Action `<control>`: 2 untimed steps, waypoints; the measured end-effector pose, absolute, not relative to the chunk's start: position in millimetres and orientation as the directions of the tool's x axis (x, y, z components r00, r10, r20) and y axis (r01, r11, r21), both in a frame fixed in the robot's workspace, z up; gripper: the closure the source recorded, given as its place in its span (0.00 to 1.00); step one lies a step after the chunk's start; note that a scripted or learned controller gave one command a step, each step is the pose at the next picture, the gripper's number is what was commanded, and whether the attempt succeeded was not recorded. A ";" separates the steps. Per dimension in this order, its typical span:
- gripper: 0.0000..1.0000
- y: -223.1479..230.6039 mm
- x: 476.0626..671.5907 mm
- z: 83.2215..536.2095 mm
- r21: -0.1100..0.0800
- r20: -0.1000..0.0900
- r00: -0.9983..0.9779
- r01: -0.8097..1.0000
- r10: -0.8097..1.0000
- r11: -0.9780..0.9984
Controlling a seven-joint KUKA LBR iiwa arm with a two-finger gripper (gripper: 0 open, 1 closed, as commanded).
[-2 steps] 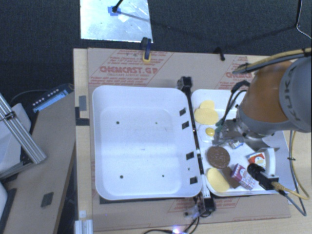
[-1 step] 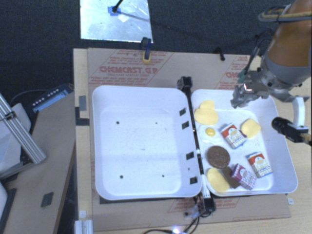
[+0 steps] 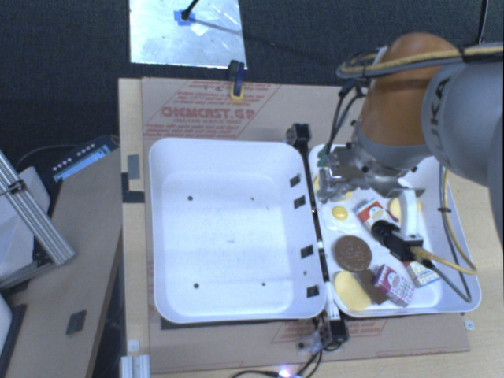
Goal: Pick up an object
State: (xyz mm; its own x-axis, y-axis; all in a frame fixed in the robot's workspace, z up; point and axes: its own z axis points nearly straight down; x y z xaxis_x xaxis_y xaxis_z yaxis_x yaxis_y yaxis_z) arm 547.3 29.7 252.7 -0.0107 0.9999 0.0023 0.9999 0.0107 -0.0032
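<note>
Fried-egg toy (image 3: 340, 214): lies flat in the right bin (image 3: 417, 309), close to the bin's left wall and just below the gripper (image 3: 331, 176) in the view. Beside it to the right, a small red-and-white packet (image 3: 370, 211); nearer the camera, a brown disc (image 3: 353, 253), then a pale yellow disc (image 3: 352, 290) touching a patterned red-and-white box (image 3: 394, 284). Further right, partly hidden, a white piece (image 3: 409, 209) that cannot be told more exactly. Alongside, the left bin (image 3: 228, 227), white, joined to the right one by a row of black clips (image 3: 305, 227). Under both, a cardboard sheet (image 3: 209, 110) with red print, spread over a pale bench (image 3: 83, 235). At the sheet's far edge, a yellow-and-blue clamp (image 3: 235, 81); beyond that, dark carpet (image 3: 63, 53) with a shiny square sheet (image 3: 185, 18) on it. At the left edge, an aluminium rail (image 3: 35, 219). Gripper low over the far left corner of the right bin, hung from the orange band (image 3: 402, 93) of the grey arm (image 3: 468, 124). How far open cannot be told, nor whether anything is touched or held.
</note>
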 end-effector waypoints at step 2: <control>0.00 96.9 524.9 229.4 -0.001 0.002 -0.010 1.000 1.000 0.010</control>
